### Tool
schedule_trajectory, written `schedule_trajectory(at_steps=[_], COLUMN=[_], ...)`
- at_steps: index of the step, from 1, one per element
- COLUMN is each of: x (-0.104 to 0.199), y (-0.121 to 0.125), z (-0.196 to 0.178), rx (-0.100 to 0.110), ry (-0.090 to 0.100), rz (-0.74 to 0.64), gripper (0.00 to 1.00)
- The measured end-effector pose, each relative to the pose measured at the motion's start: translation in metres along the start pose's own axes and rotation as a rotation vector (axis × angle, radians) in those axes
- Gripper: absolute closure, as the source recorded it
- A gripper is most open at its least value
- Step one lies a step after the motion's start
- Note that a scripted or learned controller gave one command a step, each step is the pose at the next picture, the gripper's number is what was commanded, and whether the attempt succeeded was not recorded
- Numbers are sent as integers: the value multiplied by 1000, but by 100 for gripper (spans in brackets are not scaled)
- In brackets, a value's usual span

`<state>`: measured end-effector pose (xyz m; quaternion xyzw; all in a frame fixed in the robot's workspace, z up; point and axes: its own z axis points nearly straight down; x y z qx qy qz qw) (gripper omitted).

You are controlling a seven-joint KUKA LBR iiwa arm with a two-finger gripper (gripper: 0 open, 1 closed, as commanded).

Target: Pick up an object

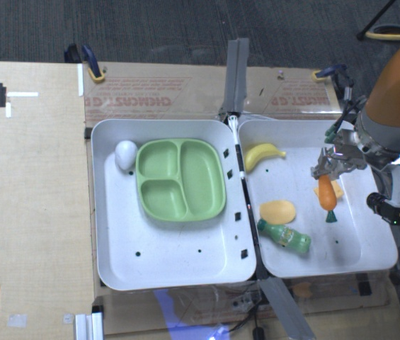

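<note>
Slippage is judged likely, as the carrot (pixel 327 197) is seen hanging below the claw (pixel 325 171), pinched by its top end only.

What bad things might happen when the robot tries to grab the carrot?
The gripper sits right above the carrot, near the right bin's far side. The carrot looks smooth and tapered, so it may slip out. A yellowish piece lies against it and could get nudged or pinched too. The arm might also bump that bin wall.
</note>
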<state>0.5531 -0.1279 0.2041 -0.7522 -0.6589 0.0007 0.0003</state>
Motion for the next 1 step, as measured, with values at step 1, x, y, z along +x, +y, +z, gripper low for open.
schedule_trajectory(at_steps=[1], x=[-9], y=[-7], z=[-43], rx=[0], ry=[-1], rz=[75], gripper=[100])
